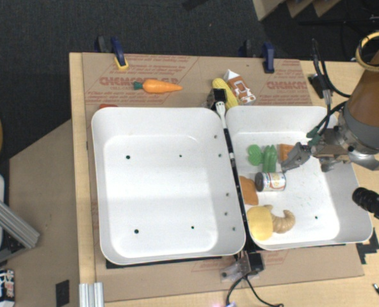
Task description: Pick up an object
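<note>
The right bin (324, 210) holds several small items. A green piece (260, 154) and an orange piece (286, 151) lie near its middle. Below them a small can (271, 181) lies on its side beside an orange-brown wedge (248, 190). A yellow round item (260, 224) and a tan knobbly piece (284, 220) sit near the front wall. My gripper (294, 157) hangs low over the bin, just right of the orange piece and above the can. Nothing is visibly in its grasp.
The left bin (164, 190) stands beside the right one. Behind the bins, on the cardboard, lie a toy carrot (157, 86), a banana (222, 89) and a small orange-and-white box (241, 89). Two blue clamps (119, 53) (267, 56) hold the board's back edge.
</note>
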`<state>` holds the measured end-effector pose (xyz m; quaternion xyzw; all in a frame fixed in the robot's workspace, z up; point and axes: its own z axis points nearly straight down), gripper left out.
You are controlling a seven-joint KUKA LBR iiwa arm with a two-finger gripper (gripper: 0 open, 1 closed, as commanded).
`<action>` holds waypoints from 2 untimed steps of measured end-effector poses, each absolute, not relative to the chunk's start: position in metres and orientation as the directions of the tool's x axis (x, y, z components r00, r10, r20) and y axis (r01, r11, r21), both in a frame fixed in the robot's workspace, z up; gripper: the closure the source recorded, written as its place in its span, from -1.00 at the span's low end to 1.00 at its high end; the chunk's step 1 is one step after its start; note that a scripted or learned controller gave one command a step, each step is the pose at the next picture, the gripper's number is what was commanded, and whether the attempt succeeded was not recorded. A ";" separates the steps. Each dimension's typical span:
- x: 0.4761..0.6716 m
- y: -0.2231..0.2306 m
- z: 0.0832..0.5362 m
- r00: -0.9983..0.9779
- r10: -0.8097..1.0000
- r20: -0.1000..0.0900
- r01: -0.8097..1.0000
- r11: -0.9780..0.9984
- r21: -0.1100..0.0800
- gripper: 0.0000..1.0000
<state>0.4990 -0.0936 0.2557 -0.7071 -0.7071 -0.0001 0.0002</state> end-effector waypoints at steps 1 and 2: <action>0.538 -0.101 0.161 0.000 1.000 0.002 1.000 0.000 -0.008 -1.00; 0.552 -0.095 0.089 0.000 1.000 0.000 1.000 0.000 -0.001 -1.00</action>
